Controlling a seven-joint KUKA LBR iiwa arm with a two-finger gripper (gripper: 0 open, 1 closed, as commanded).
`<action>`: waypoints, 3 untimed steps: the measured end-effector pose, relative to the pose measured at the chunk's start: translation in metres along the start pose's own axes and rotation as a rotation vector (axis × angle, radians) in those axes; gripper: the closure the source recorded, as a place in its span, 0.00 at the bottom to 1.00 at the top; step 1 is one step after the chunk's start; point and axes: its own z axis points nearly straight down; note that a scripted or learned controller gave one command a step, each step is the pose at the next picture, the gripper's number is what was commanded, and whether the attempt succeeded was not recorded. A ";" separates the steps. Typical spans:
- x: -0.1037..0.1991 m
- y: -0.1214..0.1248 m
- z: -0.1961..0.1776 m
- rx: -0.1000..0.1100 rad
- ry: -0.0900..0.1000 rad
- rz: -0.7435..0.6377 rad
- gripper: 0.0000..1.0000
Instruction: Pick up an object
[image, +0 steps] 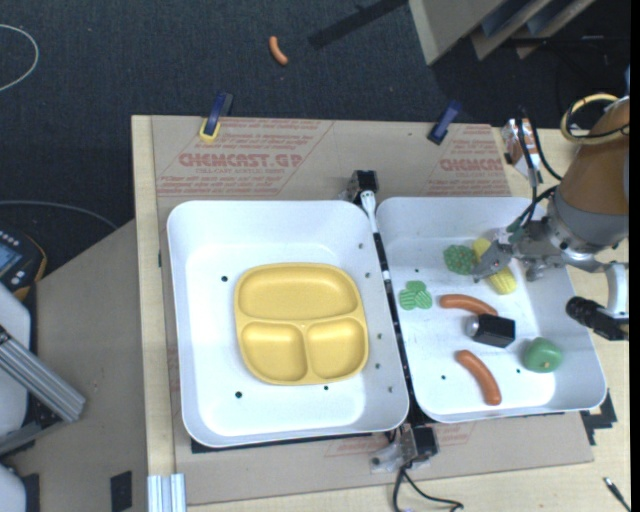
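- The two-finger gripper (497, 262) is down inside the right-hand shallow white bin (440, 395), at its upper middle; whether it stands wide, narrow or around anything cannot be told from this view.
- Right under the tool tip lies a small yellow corn-cob toy (503, 281), touching or nearly touching it, and this looks like the likeliest object for the pick.
- Just to the tool's left sits a dark green broccoli-like toy (460, 259).
- A little below the tool lie an orange sausage toy (468, 303) and a small black block (492, 329), close together.
- Further left of the tool is a light green leafy toy (415, 296).
- Below and to the right of the tool rests a round green ball-like toy (542, 355); below it, a second orange sausage toy (479, 376).
- Well to the tool's left, the other shallow white bin (195, 250) carries a yellow three-compartment plastic plate (300, 322).
- Progress, as a judgement: the reach into the bin looks done, but nothing is seen lifted, so grasp and lift remain.
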 end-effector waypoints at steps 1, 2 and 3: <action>0.001 -0.001 0.040 -0.001 0.000 0.000 0.00; 0.000 0.001 0.026 -0.007 -0.002 0.000 1.00; 0.002 0.002 -0.018 -0.013 -0.004 0.000 1.00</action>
